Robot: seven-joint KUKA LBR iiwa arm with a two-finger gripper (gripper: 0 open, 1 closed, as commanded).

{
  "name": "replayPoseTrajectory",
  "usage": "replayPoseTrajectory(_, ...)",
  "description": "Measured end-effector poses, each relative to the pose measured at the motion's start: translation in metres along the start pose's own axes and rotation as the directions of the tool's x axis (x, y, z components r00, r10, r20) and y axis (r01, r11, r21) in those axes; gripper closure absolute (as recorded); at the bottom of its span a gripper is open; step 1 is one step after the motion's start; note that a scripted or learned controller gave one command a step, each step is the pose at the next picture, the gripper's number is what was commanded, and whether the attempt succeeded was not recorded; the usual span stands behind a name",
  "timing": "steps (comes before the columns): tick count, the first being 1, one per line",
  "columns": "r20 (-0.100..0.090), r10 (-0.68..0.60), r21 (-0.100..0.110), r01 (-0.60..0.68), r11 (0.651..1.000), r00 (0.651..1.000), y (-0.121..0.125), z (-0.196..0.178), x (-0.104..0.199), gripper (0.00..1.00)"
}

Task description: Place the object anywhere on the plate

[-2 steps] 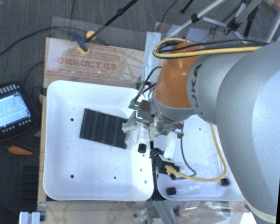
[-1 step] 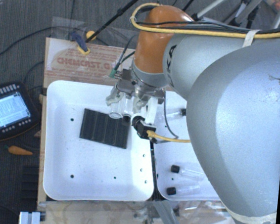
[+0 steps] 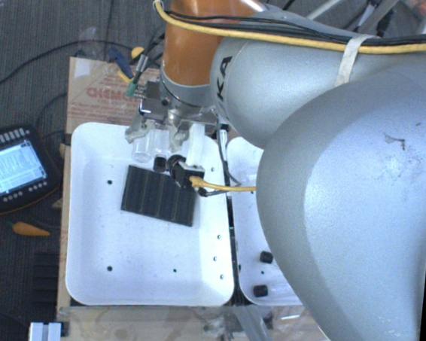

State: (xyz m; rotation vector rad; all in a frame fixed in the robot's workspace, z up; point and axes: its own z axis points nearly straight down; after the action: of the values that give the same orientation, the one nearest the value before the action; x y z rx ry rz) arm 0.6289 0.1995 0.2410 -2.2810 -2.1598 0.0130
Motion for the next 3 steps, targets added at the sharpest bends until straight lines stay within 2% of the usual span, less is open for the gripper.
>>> replayPoseTrajectory(1, -0.002, -0.539, -0.001, 0.539, 0.843, 0.843, 0.004, 0.013, 0.034, 1.00)
replayPoseTrajectory(2, 0.000, -0.893, -0.004, 0.893, 0.450, 0.450, -0.051, -0.060, 0.009, 1.00)
replayPoseTrajectory(3, 0.000, -0.984, -0.004, 0.984, 0.176, 0.176, -0.142, -0.052, 0.027, 1.00)
